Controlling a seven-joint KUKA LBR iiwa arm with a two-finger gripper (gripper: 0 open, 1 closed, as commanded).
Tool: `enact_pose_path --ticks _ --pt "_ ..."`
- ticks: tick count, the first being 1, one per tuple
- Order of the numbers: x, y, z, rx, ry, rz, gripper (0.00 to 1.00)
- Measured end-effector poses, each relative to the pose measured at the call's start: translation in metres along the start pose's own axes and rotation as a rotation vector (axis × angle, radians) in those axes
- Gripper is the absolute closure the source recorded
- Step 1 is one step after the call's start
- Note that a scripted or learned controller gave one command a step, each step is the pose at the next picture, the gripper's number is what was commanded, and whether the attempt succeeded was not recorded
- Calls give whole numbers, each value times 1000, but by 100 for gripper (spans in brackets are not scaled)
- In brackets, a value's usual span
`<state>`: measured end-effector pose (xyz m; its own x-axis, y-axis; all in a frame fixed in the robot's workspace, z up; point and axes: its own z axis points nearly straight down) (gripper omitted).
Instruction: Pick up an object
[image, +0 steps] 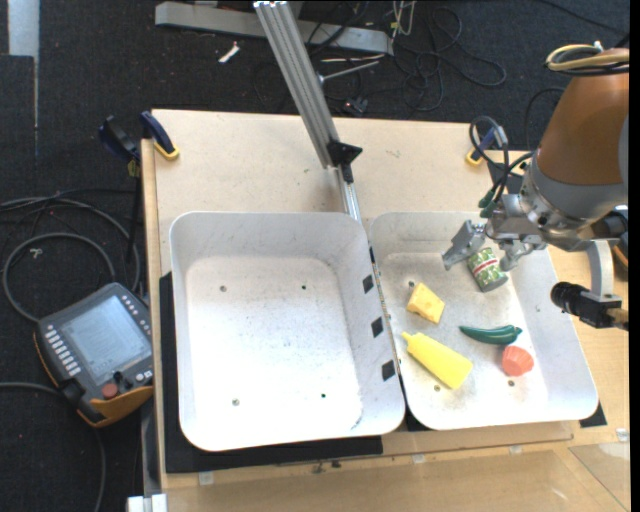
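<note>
Two shallow white bins sit side by side on the tabletop. The left bin lies at 9 o'clock from the right bin, which contains five objects: one green-labelled can, one yellow cheese wedge, one yellow bottle, one green pepper and one red piece. The gripper, fingers spread apart, straddles the can at the bin's 12 o'clock; whether the fingers touch the can cannot be told.
</note>
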<state>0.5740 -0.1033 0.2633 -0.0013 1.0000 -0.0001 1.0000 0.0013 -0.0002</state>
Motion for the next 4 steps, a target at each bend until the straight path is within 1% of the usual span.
enact_pose_path --ticks 1,2,3,4 --pt "0 0 0 0 0 1 0" --pt "-5 -6 46 4 0 3 0" --pt "4 -12 105 7 2 2 0" --pt "4 -13 148 6 1 2 0"
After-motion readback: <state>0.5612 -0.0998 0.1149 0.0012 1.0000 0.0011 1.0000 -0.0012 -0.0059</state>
